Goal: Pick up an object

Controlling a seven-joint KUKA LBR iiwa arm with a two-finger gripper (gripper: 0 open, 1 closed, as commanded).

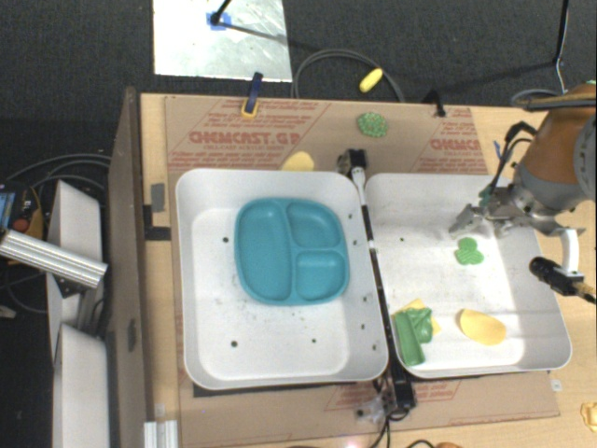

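Camera view: we note a small green object (468, 251) lying on the floor of the right bin (541, 343), in its upper middle part. We judge it light, likely soft plastic or rubber with a lumpy outline, not fragile; it sits low, so a hold across its narrow width from directly above seems best. The end effector (487, 217) hovers just above and slightly right of it in the view, near but apart, with fingers spread and nothing between them. Further toward the near edge of the same bin lie a yellow object (481, 326) and a green leafy piece (412, 329). The left bin (201, 343) holds a blue divided plate (290, 251).
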